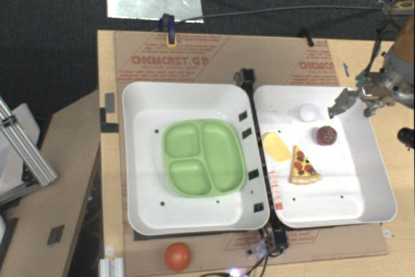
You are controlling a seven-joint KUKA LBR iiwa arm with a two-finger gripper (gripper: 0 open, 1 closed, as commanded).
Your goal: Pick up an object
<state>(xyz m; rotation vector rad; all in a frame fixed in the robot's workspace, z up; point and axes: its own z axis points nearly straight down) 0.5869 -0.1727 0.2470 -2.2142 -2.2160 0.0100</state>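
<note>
The right bin (363, 204) holds a white round piece (309, 113), a dark red ball (326, 135), a yellow flat piece (277, 146) and a toy pizza slice (302, 166). My gripper (354, 106) hangs over the bin's far right corner, up and to the right of the dark red ball. Its fingers (338, 104) are spread open with nothing between them.
A green divided plate (203, 157) lies in the left bin (139, 139). A red-orange ball (177, 255) sits on the bench in front of the left bin. A black divider with clips (253, 139) runs between the bins. Cables cross the back.
</note>
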